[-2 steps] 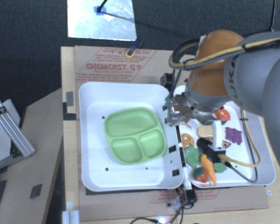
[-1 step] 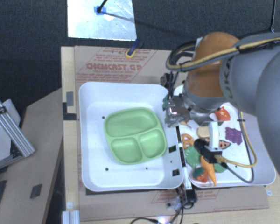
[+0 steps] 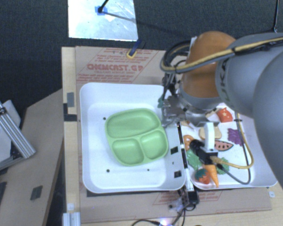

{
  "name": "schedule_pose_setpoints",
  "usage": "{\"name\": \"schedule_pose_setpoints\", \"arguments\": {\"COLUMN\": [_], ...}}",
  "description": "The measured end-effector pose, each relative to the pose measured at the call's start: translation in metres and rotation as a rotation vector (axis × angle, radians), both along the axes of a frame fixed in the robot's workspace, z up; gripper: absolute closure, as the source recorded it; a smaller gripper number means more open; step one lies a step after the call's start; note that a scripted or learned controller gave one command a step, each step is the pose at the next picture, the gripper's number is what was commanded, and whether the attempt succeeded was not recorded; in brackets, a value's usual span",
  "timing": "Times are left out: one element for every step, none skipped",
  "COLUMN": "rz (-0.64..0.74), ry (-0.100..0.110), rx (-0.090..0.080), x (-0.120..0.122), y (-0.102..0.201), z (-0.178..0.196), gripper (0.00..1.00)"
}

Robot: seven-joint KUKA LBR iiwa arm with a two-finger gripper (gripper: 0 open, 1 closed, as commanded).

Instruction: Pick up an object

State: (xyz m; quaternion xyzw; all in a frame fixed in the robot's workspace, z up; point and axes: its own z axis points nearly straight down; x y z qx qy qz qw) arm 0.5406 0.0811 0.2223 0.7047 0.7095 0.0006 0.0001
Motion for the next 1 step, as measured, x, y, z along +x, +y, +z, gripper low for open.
{"name": "schedule_pose_setpoints", "arguments": {"rz": [-0.007], "ry": [0.001], "rx": [-0.001], "x": [0.0003], "y": [-0.0168], "z": [-0.0055], "gripper": [1.00]}}
